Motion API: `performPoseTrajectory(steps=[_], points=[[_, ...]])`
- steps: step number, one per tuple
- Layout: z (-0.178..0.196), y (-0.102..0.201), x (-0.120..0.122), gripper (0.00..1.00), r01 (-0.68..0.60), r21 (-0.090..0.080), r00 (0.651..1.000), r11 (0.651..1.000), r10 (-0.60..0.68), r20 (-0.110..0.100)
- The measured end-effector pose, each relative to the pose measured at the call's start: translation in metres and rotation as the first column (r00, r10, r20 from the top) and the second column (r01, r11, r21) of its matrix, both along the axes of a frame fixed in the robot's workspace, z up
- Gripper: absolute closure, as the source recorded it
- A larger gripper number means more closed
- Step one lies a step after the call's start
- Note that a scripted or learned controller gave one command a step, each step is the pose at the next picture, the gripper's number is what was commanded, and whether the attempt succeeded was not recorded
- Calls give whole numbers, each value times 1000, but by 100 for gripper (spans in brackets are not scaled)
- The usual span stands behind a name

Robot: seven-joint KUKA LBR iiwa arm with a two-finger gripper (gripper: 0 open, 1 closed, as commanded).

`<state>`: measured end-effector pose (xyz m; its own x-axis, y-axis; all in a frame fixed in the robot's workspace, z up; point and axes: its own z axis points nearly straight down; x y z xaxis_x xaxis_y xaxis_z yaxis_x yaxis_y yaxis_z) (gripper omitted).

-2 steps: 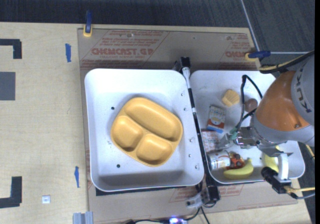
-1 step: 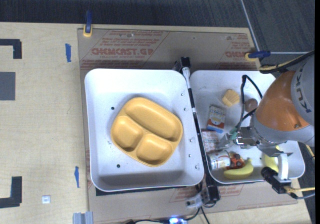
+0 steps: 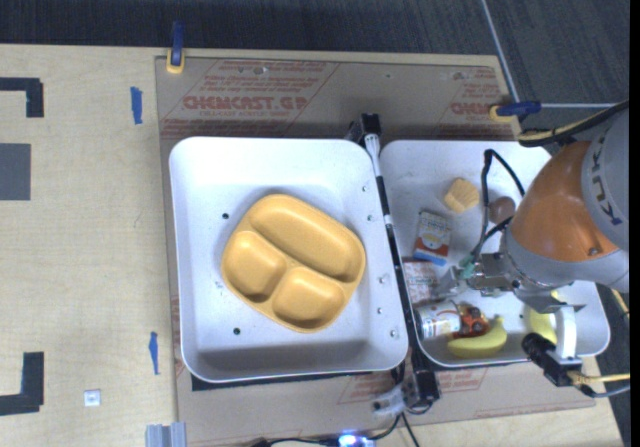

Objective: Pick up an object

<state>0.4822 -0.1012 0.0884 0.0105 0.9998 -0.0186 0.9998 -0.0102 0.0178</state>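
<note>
The right bin [image 3: 590, 335] holds several small items. A yellow block [image 3: 461, 195] lies near its back, with a brown piece [image 3: 500, 207] beside it. A small red, white and blue carton [image 3: 432, 235] sits left of centre, above a crinkled packet [image 3: 420, 280]. A can [image 3: 438, 320] and a banana [image 3: 478, 340] lie at the front. My gripper [image 3: 473, 271] hangs low over the middle of this bin, just right of the packet and above the can. The wrist hides what is under it.
The left bin [image 3: 200, 175] holds a large yellow divided tray [image 3: 292, 260]. The arm's orange band [image 3: 560, 220] covers the right bin's right half, and cables loop over it. A yellow item [image 3: 543, 325] peeks out by the arm at the front right.
</note>
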Motion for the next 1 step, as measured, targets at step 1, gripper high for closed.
performPoseTrajectory(steps=[1], points=[[0, -4, 0, 0, -5, 7, 1000, 1000, 5, -2]])
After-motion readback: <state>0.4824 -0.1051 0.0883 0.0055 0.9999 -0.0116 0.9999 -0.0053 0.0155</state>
